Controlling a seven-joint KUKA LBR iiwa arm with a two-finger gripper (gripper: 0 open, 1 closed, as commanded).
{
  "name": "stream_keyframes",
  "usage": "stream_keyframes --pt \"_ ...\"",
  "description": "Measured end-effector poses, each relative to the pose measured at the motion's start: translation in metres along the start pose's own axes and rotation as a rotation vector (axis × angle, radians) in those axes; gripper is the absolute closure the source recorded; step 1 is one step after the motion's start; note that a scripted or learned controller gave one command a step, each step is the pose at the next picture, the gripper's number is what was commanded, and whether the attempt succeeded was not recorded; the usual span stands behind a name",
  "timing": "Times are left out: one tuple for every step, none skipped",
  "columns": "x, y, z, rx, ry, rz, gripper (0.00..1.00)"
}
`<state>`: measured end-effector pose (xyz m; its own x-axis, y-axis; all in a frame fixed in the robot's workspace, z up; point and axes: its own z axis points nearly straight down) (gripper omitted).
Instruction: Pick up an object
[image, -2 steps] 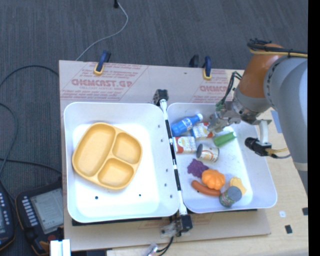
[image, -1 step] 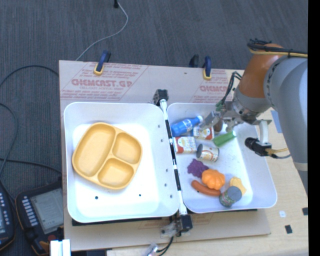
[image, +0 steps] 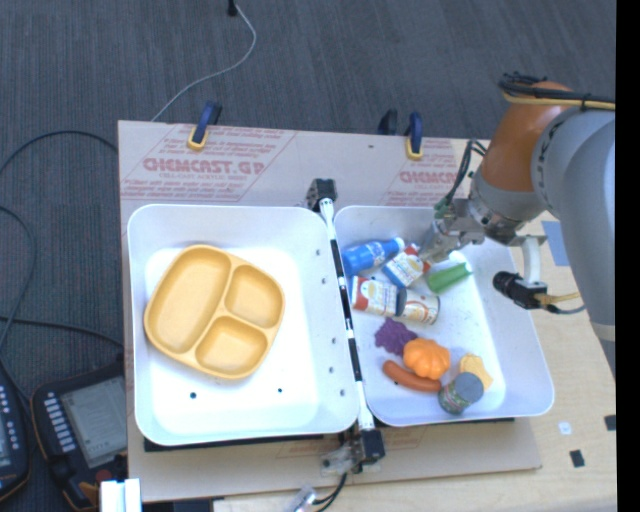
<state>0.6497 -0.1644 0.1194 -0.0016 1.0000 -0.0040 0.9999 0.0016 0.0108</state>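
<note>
Over the right bin (image: 520, 370), your arm (image: 520, 150) is reaching in from the right, and the pincer (image: 443, 243) is hanging low above the green piece (image: 449, 277) and the blue bottle (image: 372, 253); whether its jaws are open or closed, you cannot tell from this angle. Lying nearby are a purple grape bunch (image: 397, 335), an orange pumpkin (image: 427, 357) and perhaps a small can (image: 459, 394). Sitting in the left bin (image: 160, 410) is a yellow divided plate (image: 214, 311).
</note>
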Motion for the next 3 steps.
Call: stream_keyframes --pt "0.000 0.000 0.000 0.000 0.000 0.000 0.00" --pt "0.051 -0.027 0.029 -0.001 -0.001 0.000 0.00" --pt "0.051 -0.027 0.020 -0.001 0.000 0.002 1.00"
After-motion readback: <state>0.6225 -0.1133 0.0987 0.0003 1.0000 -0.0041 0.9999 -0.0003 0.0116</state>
